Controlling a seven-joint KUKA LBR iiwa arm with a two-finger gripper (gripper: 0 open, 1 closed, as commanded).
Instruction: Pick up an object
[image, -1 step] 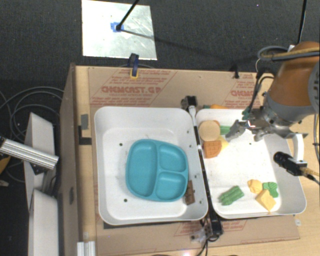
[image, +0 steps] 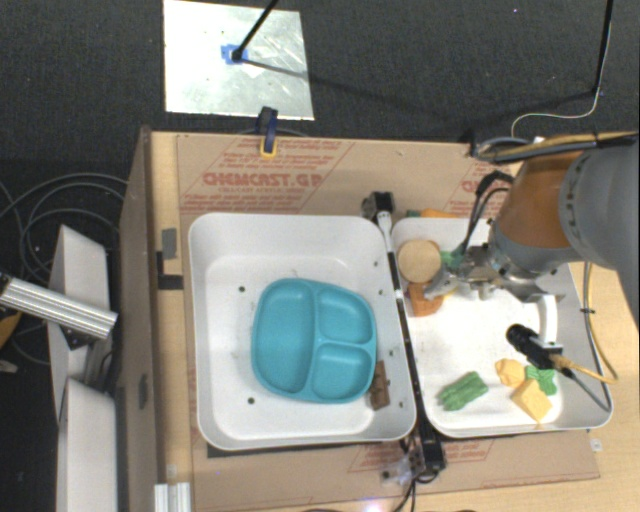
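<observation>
In the right bin (image: 470, 330), my gripper (image: 447, 277) reaches in from the right and hovers over the bin's upper left part. A tan round object (image: 418, 260) lies just left of it. An orange piece (image: 424, 301) sits directly below and left of the gripper tip, partly hidden by it. I cannot tell whether the gripper touches either one. Nearer the front of that bin lie a green object (image: 462, 390), two yellow pieces (image: 533, 401) and a small green bit (image: 544, 380).
The left bin (image: 225, 300) holds a blue divided plate (image: 313, 340), with a small brown object (image: 381, 385) against its right wall. Another orange item (image: 437, 214) rests behind the right bin's back rim. Cardboard lines the bench under both bins.
</observation>
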